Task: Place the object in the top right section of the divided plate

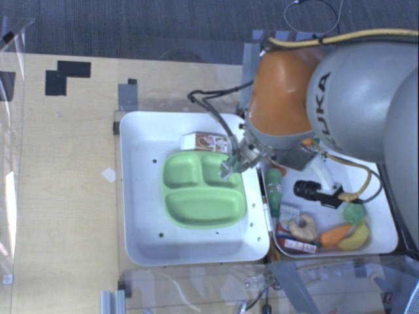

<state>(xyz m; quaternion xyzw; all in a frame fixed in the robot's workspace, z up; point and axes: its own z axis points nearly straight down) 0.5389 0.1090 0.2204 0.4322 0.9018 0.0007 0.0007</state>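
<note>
Arm (353,77): grey with an orange band, reaches in from the right. It takes up the upper right of the view and covers the far part of the right bin.

Bench (65,208): pale wood, with black tape marks (65,76) at the far left.

Left bin (141,175): white and shallow. It holds the green divided plate (200,205), which lies flat right of the bin's middle. The long section is nearest me and the two smaller sections are behind it.

Right bin (383,231): touches the left bin along their shared wall. Small items crowd its near end.

Gripper (230,167): low over the right edge of the plate's top right section, tilted down to the left. I cannot tell if it is open or closed. I cannot tell if it carries anything, or which item is the object to be placed. The part of that section I can see looks bare green.

Printed packet (204,140): white with a brown and red picture. It lies in the left bin just behind the plate, touching or nearly touching its far rim.

In the right bin:
- Green bottle (273,190): against the left wall.
- Banana (357,239): in the near right corner.
- Carrot (335,234): just left of the banana.
- Green round item (354,212): just behind the banana; too small to name.
- Doughnut (302,226): left of the carrot.
- Small flat wrapper (298,244): at the near wall, in front of the doughnut.
</note>
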